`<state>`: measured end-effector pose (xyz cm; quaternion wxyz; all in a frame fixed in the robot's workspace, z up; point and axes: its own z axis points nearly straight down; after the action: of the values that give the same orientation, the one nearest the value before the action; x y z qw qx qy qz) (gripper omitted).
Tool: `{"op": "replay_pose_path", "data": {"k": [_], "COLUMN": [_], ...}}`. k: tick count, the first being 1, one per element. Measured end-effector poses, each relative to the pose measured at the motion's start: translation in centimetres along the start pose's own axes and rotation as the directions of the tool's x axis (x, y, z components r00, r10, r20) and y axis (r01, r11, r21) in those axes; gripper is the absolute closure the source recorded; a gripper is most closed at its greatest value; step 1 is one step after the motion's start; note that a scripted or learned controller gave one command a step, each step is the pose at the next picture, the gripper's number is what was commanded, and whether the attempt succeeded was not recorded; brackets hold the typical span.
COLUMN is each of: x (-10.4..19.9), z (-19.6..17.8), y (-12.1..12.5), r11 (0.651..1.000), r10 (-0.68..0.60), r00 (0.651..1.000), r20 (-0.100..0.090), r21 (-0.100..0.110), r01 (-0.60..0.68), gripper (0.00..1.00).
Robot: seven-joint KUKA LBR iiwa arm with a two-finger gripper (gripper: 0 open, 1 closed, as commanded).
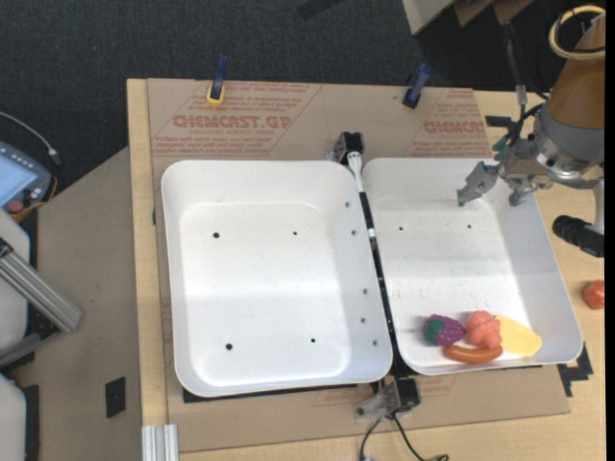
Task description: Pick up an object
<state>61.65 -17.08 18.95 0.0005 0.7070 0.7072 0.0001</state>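
Now, gripper spread open with nothing between its fingers, hovering over the far side of the right bin, toy food clustered at that bin's near edge, left bin alongside.

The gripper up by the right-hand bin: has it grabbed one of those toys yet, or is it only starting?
Only starting. The gripper hangs open over the far end of the right bin, with nothing between its fingers. The toys, a purple piece, pink piece, yellow piece and orange sausage, all lie at the near end. Reaching down and grasping one is left.
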Motion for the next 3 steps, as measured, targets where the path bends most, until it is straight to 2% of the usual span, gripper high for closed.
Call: {"op": "replay_pose_path", "data": {"k": [1, 2, 3], "x": [7.1, 1.5, 7.8], "z": [-5.6, -7.6, -12.4], "y": [-5.4, -8.1, -13.9], "r11": [1.000, 1.000, 1.000], "r10": [-0.006, 0.006, -0.005], "r00": [1.000, 1.000, 1.000], "r20": [-0.004, 0.003, -0.003], "r21": [0.000, -0.003, 0.000], "r01": [0.006, -0.006, 0.005], "gripper": [0.00, 0.00, 0.00]}}
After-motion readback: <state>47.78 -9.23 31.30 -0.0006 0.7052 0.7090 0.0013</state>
